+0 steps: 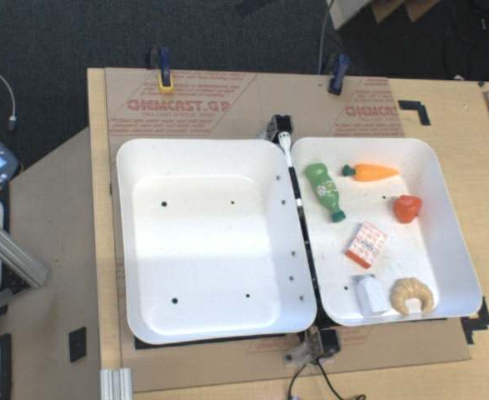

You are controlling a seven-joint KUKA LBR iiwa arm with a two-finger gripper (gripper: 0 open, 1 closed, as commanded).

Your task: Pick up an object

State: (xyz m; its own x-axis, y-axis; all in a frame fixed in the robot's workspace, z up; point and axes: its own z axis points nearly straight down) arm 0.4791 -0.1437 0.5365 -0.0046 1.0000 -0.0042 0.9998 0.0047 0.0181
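Bottle (324, 190), carrot (373, 172), box (366, 244) and croissant (413, 294) lie in right bin (452, 223).

we take this for a lab or test bench. two white bins (144, 169) sit side by side on a sheet of cardboard (252, 98), which blue clamps (162, 63) pin to the bench's far edge. cables (311, 380) trail off the near edge. toy food (376, 172) lies in the right bin, and dark carpet (69, 23) lies beyond the bench.
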